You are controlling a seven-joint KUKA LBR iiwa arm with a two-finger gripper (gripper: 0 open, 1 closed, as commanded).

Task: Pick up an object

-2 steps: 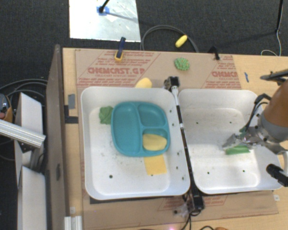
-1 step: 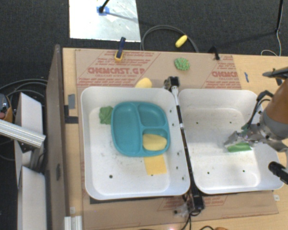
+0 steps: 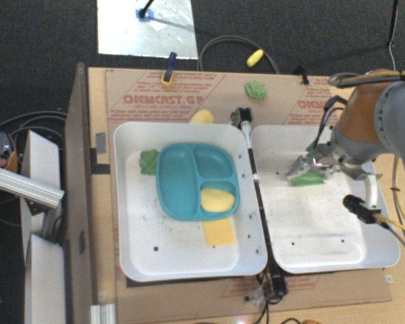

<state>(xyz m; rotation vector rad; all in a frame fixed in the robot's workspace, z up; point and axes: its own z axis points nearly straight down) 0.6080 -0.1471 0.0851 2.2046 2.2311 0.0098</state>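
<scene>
My gripper [image 3: 309, 167] is low in the right bin [image 3: 324, 248], near its upper middle. A long green piece [image 3: 306, 179] lies on the bin floor right under the fingertips, touching or nearly touching them. In the left bin [image 3: 138, 248] sits a teal divided plate [image 3: 192, 181] with a yellow lemon-like object [image 3: 217, 199] in its lower right compartment. A flat yellow square [image 3: 219, 233] lies just below the plate, and a green leafy piece [image 3: 148, 161] peeks out at the plate's left edge.
A yellow item [image 3: 202, 117] rests on the cardboard behind the left bin. A green knobbly item [image 3: 256, 90] and a yellow one [image 3: 255, 58] lie further back. A black divider strip [image 3: 252, 160] runs between the bins.
</scene>
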